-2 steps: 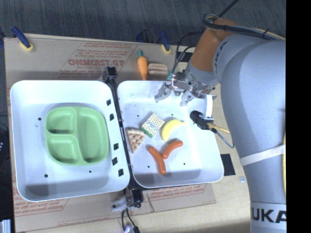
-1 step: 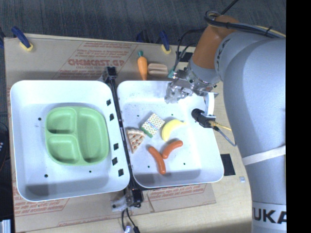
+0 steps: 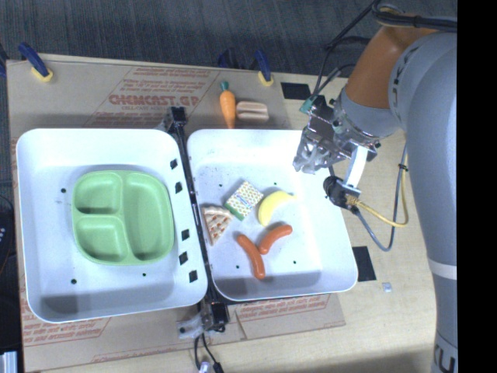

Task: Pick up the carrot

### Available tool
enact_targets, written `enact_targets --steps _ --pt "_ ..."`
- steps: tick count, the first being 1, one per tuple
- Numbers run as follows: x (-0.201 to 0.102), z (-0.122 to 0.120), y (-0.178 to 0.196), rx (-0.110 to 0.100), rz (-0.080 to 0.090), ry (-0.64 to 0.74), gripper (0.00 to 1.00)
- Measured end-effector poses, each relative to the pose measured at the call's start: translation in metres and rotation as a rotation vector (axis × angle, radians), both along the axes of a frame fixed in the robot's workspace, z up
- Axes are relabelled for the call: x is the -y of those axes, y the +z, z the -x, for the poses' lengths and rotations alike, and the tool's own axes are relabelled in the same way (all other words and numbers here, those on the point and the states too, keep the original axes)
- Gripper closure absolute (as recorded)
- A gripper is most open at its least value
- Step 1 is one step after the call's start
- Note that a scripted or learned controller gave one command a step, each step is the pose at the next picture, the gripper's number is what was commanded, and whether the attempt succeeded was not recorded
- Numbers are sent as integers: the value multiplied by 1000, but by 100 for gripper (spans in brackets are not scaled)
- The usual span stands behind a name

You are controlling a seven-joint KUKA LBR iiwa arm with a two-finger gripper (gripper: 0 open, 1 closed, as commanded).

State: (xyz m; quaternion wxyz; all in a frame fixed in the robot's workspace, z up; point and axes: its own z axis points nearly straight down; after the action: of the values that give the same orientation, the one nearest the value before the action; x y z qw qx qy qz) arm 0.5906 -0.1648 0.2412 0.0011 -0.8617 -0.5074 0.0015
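The pick has not begun as far as can be judged: the carrot [image 3: 227, 107] lies on the cardboard outside both bins, just beyond the far rim of the right bin [image 3: 332, 274], beside a small hot-dog bun [image 3: 252, 112]. From the gripper [image 3: 311, 158] it is up and well to the left, apart from it, with nothing touching it. The gripper hangs over the right bin's far right corner, and nothing shows between its fingers; whether they stand apart or together I cannot tell at this angle. The whole reach, closing and lift are left to do.

Below and left of the gripper, the right bin holds a yellow banana [image 3: 272, 205], a checkered block [image 3: 244, 200], a pizza slice [image 3: 217, 222] and two red sausages [image 3: 262, 249]. Farther left, past the bins' shared edge, the left bin [image 3: 39, 286] holds a green divided plate [image 3: 123, 217] with apparently nothing in its compartments.
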Motion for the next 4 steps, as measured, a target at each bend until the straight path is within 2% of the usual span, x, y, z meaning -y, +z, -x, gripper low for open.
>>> enact_targets --steps 1,2,3,4 --pt "38 49 68 1 1 -273 100" --pt "-51 87 -4 -3 -1 -309 100" --pt "11 114 48 1 0 -246 100" --pt "37 114 128 2 0 -396 100"
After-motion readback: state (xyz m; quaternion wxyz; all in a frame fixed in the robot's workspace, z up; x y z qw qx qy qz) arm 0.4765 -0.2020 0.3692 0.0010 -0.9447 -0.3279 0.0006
